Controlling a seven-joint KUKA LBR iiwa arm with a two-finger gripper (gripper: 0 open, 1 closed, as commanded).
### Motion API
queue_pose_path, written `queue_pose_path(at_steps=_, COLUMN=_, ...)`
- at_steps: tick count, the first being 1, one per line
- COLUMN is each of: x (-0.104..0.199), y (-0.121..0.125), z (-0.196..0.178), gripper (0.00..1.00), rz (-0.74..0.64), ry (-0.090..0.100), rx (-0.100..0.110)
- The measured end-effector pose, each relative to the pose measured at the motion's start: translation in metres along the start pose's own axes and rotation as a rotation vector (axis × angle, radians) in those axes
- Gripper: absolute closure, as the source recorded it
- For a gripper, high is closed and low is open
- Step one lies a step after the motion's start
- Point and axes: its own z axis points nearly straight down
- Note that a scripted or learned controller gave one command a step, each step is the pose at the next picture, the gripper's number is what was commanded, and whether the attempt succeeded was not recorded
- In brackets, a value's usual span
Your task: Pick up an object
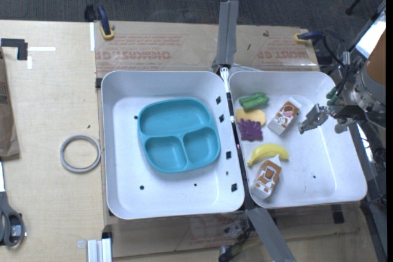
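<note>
Mostly smooth, moulded plastic toy food point(252, 100)

Glossy white plastic bins point(116, 150), smooth matt blue plastic tray point(178, 135), pale wood bench point(49, 107)

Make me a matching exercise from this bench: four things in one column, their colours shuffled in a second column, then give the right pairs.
Things:
1. divided plate in the left bin
2. banana
3. grapes
4. pepper

Colours:
A. purple
B. green
C. blue
D. yellow

Pairs: 1-C, 2-D, 3-A, 4-B. The last three all lie in the right bin, to the left of the claw.
</note>
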Motion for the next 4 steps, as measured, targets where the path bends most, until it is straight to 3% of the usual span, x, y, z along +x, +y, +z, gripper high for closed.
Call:
queue_pose_path(at_steps=1, x=0.021, y=-0.014, z=0.128, gripper=0.00, rz=-0.263, ry=0.002, rx=0.001)
queue_pose_path(at_steps=2, x=0.017, y=0.039, z=0.184, gripper=0.00, rz=-0.090, ry=0.002, rx=-0.010)
queue_pose_path(at_steps=3, x=0.015, y=0.039, z=0.176, gripper=1.00, rz=-0.085, ry=0.001, rx=-0.011)
queue_pose_path(at_steps=4, x=0.077, y=0.067, z=0.091, gripper=1.00, rz=-0.077, ry=0.000, rx=0.000)
